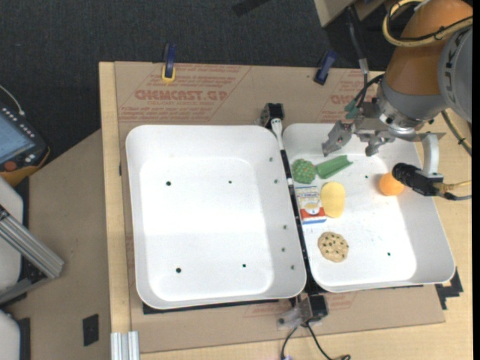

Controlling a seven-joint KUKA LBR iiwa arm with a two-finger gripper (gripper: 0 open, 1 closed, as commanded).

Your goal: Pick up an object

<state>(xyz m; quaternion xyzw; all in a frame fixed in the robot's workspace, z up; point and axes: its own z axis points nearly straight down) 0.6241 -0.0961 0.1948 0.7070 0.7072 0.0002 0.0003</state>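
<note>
My gripper (352,144) hangs over the far end of the right bin (420,265), open, with nothing between its fingers. Just below its left fingertip lies a green pod (334,166), and beside that a round green leafy piece (304,171). Nearer the front are a yellow object (333,199), a small white and red carton (309,203) against the bin's left wall, and a chocolate chip cookie (333,246). An orange ball (390,184) rests toward the right side.
The left bin (150,223) stands side by side with the right one, their rims touching along the middle. A black fitting (415,178) on the arm reaches in next to the orange ball. Cardboard (217,88) lies under both bins.
</note>
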